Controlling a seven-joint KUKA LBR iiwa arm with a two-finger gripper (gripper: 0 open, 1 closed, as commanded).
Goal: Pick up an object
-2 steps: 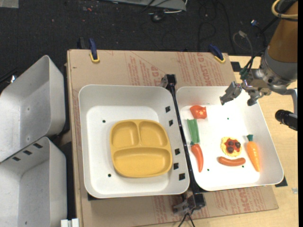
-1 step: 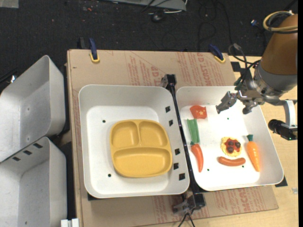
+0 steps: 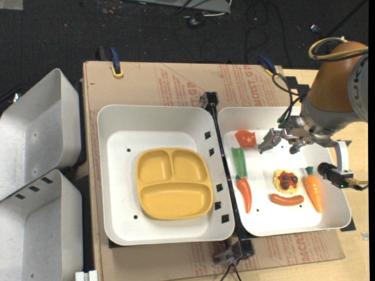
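Observation:
The right bin [image 3: 334, 218] holds several toy foods. A red tomato piece [image 3: 245, 137] lies at its back left, with a green pod [image 3: 238, 161] and a red chili [image 3: 244, 193] along the left wall. A small round tart [image 3: 286, 180], a red sausage [image 3: 287, 200] and an orange carrot [image 3: 314, 191] lie toward the front right. My gripper [image 3: 280, 144] hangs over the back middle of this bin, right of the tomato piece and above the tart. Its fingers are spread open with nothing between them.
The left bin [image 3: 111, 157] carries a yellow divided plate [image 3: 174, 183]. A black divider [image 3: 220, 157] runs between the bins. Two white containers [image 3: 35, 157] stand off the bench at the left. The arm's orange band [image 3: 334, 75] rises over the right bin's back right corner.

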